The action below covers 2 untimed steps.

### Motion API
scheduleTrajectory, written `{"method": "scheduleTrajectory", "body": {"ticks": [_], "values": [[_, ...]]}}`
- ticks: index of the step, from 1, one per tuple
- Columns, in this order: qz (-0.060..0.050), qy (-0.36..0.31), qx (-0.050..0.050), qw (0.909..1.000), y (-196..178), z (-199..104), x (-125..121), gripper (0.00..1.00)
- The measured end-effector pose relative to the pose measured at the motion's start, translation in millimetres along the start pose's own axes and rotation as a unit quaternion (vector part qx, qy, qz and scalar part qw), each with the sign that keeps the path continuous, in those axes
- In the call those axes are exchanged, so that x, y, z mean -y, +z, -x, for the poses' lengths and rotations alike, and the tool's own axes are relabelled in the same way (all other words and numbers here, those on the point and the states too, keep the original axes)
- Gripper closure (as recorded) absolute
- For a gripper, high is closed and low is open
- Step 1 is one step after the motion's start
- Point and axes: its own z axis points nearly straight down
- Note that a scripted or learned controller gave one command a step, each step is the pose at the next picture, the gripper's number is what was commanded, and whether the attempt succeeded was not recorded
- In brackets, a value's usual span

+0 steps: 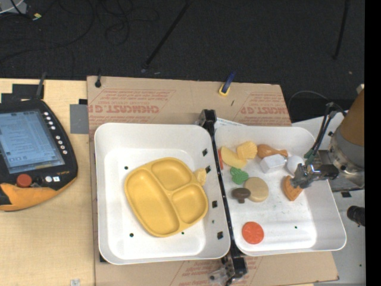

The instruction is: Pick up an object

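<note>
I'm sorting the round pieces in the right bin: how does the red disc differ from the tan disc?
The red disc is orange-red; the tan disc is pale beige. The red disc lies alone near the bin's front; the tan disc sits mid-bin, against a brown mushroom. Both are flat, round and similar in size.

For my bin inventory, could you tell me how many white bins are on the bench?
2: the left bin holding the yellow divided plate, and the right bin holding the small items.

Even overhead light, soft shadows; white bins (pixel 152 137) bright, slightly washed out; dark background; mild overall softness.
</note>
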Motion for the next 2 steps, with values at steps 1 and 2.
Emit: {"method": "scheduleTrajectory", "body": {"ticks": [1,2], "values": [[-0.002,0.0,0.0,1.0,12.8,-53.9,-14.0,1.0],[-0.001,0.0,0.0,1.0,17.3,-115.4,-24.8,1.0]]}}
